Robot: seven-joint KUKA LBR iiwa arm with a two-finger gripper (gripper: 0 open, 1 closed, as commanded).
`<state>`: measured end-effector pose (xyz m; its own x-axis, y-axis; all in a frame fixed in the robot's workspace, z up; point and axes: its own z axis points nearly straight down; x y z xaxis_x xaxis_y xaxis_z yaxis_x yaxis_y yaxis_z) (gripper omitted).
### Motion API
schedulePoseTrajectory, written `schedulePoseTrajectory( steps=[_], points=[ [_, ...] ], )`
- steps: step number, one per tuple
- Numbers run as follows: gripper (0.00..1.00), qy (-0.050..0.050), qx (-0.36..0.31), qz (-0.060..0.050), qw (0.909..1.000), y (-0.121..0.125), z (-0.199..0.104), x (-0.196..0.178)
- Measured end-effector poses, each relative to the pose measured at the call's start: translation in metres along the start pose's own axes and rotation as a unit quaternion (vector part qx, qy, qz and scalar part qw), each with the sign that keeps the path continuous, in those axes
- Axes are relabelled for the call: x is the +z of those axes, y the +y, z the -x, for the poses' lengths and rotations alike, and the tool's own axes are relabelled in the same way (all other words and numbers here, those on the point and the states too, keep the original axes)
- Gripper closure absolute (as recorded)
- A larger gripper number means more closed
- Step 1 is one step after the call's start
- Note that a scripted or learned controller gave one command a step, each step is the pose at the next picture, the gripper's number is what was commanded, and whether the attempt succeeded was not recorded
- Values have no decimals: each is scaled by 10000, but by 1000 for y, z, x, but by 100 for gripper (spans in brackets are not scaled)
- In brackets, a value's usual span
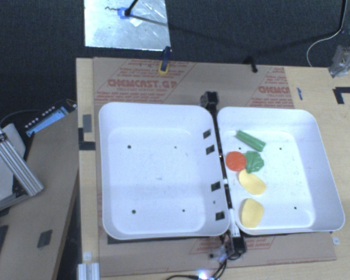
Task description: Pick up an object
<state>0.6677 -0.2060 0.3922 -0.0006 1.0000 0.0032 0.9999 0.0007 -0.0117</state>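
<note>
White bins: two shallow, smooth, round-cornered trays sit side by side on brown cardboard printed in red; the left bin (157,174) shows a bare floor with a few dark dots, and the right bin (294,179) holds all the candidates.
Green stick (249,139): a flat, elongated piece near the far left of the right bin, its long axis running from upper left to lower right.
Orange disc (235,160): round and matte, close to the divide between the bins, touching the green lump (255,161), which is irregular and leafy in outline.
Yellow pieces: one oval (252,183) just below the disc and a second, rounder one (252,212) near the front wall, apart from the rest.
Gripper (345,58): a grey metal part at the right edge, beyond the far right corner of the bench, is likely it; whether it is spread or closed cannot be told, and nothing is seen held in it.
Key relation: every object lies down and to the left of the gripper, clustered along the left side of the right bin, well apart from it.
Judgement: the front yellow piece looks the easiest pick since it stands alone; the disc and lump crowd each other.
</note>
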Motion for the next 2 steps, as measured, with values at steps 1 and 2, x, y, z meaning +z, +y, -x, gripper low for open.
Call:
schedulePoseTrajectory(
  steps=[1, 2],
  points=[
    [100, -29, -18, 101, 9999, 0, 0, -59],
    [100, -24, -28, 96, 9999, 0, -22, -95]
  ],
)
